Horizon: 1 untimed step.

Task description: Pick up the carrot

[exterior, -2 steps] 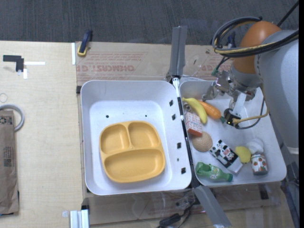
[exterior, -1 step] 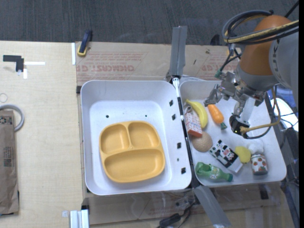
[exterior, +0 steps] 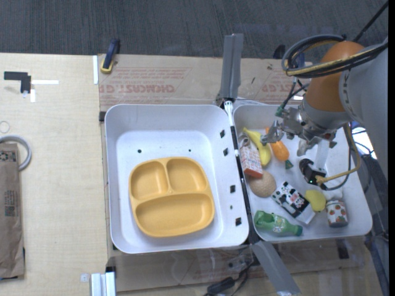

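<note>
The bench (exterior: 49,165) is presenting a pale, flat wood-grain surface, with a strip of printed brown cardboard (exterior: 160,79) lying along its far side. Two shallow white bins with rounded corners are sitting side by side on it. The left bin (exterior: 120,128) is holding a glossy yellow plastic plate (exterior: 171,196) divided into three compartments. The right bin (exterior: 361,211) is holding the loose items.

The arm (exterior: 345,73), grey with a rounded orange band, is reaching in from the right, and black cables are looping over it. Its gripper (exterior: 285,133) is hanging over the far part of the right bin. Whether the fingers are spread or closed cannot be told from this angle.

Within the right bin, a curved yellow banana (exterior: 258,145) is lying beside a red-and-white packet (exterior: 250,160). A green bottle (exterior: 278,223) is lying along the near rim. A black-and-white patterned carton (exterior: 290,199) is sitting near the middle. A rounded tan item (exterior: 263,184) is resting just below the packet.

The carrot (exterior: 281,150), small, orange and smooth, is lying on the bin floor just beside the banana, directly under the gripper.
</note>
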Each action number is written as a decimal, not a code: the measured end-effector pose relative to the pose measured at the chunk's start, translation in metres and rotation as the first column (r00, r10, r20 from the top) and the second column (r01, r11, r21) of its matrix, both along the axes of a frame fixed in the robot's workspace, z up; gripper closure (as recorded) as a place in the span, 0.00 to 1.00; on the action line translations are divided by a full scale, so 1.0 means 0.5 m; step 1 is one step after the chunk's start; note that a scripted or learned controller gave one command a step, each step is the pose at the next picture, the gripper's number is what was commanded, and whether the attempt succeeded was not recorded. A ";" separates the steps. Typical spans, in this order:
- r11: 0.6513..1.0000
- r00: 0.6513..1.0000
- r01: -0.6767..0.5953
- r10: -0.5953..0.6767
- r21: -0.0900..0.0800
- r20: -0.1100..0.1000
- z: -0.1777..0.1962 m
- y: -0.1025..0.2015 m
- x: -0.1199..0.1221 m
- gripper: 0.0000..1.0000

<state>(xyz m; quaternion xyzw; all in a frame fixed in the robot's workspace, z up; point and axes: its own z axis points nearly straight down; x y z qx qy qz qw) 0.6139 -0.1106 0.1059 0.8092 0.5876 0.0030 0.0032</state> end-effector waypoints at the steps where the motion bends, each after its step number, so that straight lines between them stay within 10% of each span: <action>1: 1.000 1.000 0.004 -0.004 -0.001 0.005 0.021 -0.004 0.005 1.00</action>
